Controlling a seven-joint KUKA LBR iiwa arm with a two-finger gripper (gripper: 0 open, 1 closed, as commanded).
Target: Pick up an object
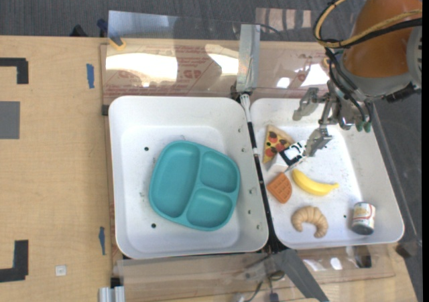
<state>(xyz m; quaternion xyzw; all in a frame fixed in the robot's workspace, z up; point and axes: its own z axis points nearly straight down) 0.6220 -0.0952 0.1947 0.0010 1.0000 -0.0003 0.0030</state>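
Observation:
My gripper hangs over the back of the right bin, open, with nothing between its fingers. Just below its lower finger lie a pizza slice and a small black-and-white object. Further forward in the same bin are a yellow banana, an orange waffle piece, a croissant and a small can at the front right corner.
The left bin holds a teal divided plate. A raised divider separates the two bins. A clear panel stands behind them. The arm's orange band looms at the top right.

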